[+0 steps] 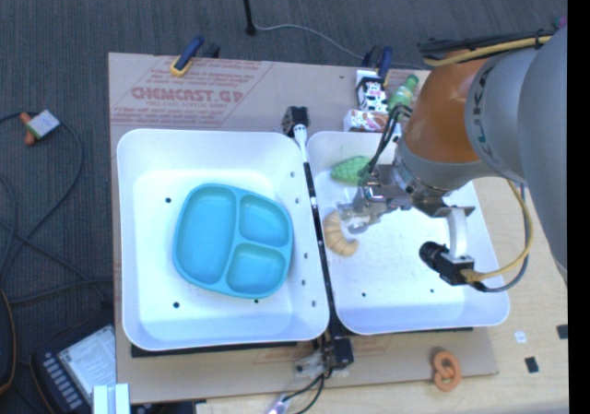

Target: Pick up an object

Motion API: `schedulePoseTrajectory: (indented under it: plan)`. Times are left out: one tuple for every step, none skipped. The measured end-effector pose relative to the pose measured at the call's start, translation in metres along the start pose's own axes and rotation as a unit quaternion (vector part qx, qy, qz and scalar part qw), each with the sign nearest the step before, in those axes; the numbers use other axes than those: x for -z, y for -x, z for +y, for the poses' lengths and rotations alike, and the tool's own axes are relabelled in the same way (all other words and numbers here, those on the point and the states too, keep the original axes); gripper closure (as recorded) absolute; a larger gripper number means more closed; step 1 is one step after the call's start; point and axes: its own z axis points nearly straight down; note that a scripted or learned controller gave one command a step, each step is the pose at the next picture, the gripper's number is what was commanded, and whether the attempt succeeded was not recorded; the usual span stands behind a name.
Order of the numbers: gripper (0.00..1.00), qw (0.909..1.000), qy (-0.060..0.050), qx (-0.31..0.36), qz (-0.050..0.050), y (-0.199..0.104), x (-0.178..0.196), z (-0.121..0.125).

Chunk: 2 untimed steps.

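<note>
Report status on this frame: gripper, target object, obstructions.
Gripper low in right bin, fingers unreadable. Croissant beside it, not seen held. Green toy behind, partly under wrist.

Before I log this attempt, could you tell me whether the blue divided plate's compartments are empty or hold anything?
Empty. The blue divided plate lies flat in the left bin, and all three compartments show bare blue.

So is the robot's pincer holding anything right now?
It cannot be told. The pincer hangs low in the right bin, just above a tan croissant-shaped toy, with a green thing nearby.

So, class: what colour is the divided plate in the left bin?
Light blue divided plate, seen in the camera view.
</note>
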Motion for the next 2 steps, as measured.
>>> schedulePoseTrajectory:
  plan:
    - [1.0,1.0,-0.001,0.0,0.0,-0.0281,-0.0008,0.0349]
    - [1.0,1.0,-0.002,-0.001,-0.001,-0.0273,0.0087,0.0349]
